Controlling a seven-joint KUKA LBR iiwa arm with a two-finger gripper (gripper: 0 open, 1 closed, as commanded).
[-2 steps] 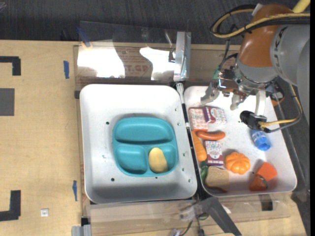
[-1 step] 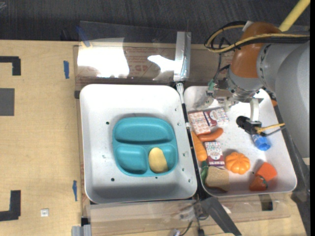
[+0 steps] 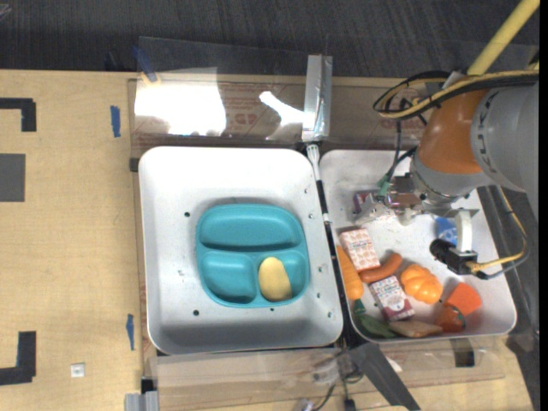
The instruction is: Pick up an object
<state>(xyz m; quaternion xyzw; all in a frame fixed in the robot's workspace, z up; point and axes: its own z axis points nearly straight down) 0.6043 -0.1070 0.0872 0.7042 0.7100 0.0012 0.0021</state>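
My gripper (image 3: pixel 383 201) hangs low over the back left part of the right bin (image 3: pixel 497 315), under the orange-banded wrist. A small purplish thing (image 3: pixel 363 202) sits right at its tip; whether it is held I cannot tell. Just in front of it lie a red-and-white packet (image 3: pixel 358 248), an orange sausage-like piece (image 3: pixel 383 268), a second packet (image 3: pixel 390 298), an orange pumpkin-like toy (image 3: pixel 420 283), a red-orange piece (image 3: pixel 463 299) and a carrot (image 3: pixel 349 281) along the left wall.
The left bin (image 3: pixel 171 187) holds a teal divided tray (image 3: pixel 244 229) with a yellow potato-like piece (image 3: pixel 274 278) in its front right compartment. A small blue item (image 3: pixel 445 228) lies near the wrist. Green and brown pieces (image 3: pixel 385 327) crowd the right bin's front edge.
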